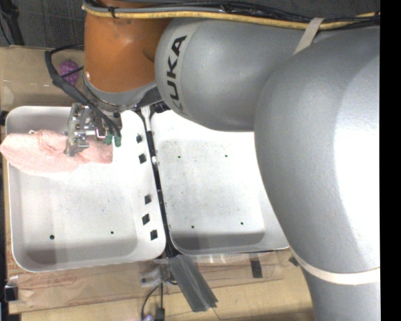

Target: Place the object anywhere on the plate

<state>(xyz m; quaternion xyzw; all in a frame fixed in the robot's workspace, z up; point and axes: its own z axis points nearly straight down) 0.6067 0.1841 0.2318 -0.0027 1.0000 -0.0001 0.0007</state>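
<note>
A pale pink plate (pixel 37 152) lies in the far left corner of the left bin (pixel 73 246), with its left edge over the bin's wall. My gripper (pixel 79 142) hangs from the orange wrist band (pixel 117 45) and reaches down onto the plate's right part. Its metal tip touches or nearly touches the pink surface. A small dark green piece (pixel 116 139) shows just right of the gripper, at the plate's right edge. I cannot tell whether it is a separate object or part of the gripper. The gripper hides whatever lies beneath it.
The right bin (pixel 214 199) lies beside the left one, with a dark divider (pixel 154 179) between them. The big grey arm (pixel 307 126) covers the right side and the bins' far edge. A small purple thing (pixel 70 67) sits on the bench behind the left bin.
</note>
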